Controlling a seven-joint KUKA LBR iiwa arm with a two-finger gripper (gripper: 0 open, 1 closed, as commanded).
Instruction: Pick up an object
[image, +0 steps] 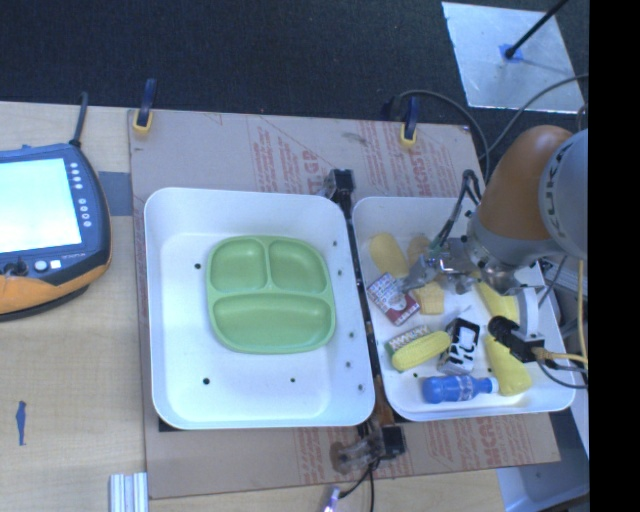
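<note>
Jaws: state cannot be told; gripper (432, 272) low in right bin (560, 400), among corn cob (421, 348), packet (391, 297). Step: reaching; next, secure grasp, lift.

Bright even overhead light, glare on white bins (170, 300), soft low-resolution detail.

Reaches in from right w/ grey arm (560, 190), orange band (525, 180) above wrist, bent down twd near-left. Wrist sits low, approx mid-depth on right side. Gripper (428, 272) points left, metal fingers (437, 264) slightly spread but too cluttered to read state. Cables trail along wrist to far side.
</note>
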